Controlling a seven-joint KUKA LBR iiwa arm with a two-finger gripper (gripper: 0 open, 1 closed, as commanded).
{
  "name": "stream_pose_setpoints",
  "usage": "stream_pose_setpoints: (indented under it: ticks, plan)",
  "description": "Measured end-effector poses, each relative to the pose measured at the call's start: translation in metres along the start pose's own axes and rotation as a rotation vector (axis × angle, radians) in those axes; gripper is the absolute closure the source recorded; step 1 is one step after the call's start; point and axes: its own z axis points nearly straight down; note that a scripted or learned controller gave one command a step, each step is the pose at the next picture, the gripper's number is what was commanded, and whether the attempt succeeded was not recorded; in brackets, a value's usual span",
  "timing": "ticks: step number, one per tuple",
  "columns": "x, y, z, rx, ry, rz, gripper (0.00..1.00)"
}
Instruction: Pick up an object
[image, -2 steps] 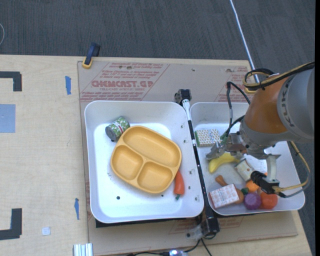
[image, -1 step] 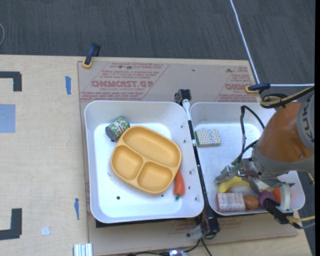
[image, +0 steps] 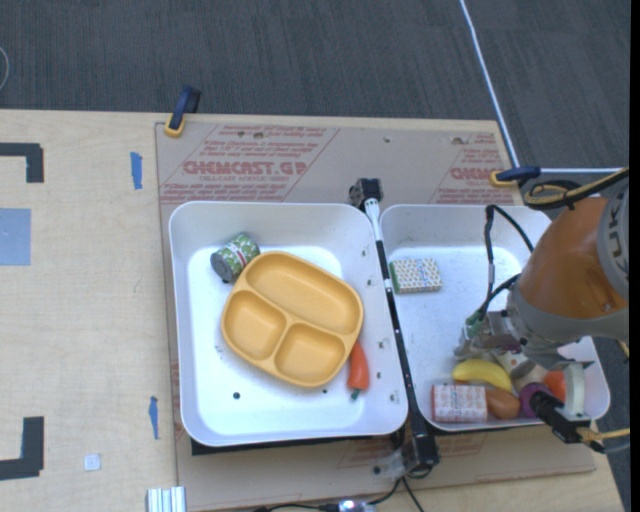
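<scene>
A banana (image: 481, 373) is lying near the front of the right bin (image: 440, 310), with a red-and-white packet (image: 460, 401) and an orange piece (image: 503, 404) sitting just beside it. The gripper (image: 490, 335) is hanging directly over the banana; whether its fingers are released or clenched cannot be told. A small patterned sponge (image: 416, 274) is resting farther back. The left bin (image: 200, 300) is holding a yellow 3-compartment tray (image: 291, 318), a can (image: 235, 257) and a carrot (image: 358, 368).

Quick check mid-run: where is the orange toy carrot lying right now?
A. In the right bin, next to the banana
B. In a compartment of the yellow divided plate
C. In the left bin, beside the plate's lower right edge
C: the orange toy carrot lies on the floor of the left white bin, against the lower right edge of the yellow divided plastic plate.
</scene>
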Motion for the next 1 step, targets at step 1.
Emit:
stream_pose_setpoints:
  ticks: [1]
  plan:
    - [-0.0106, 0.0839, 0.0104, 0.002, 0.001, -0.003, 1.00]
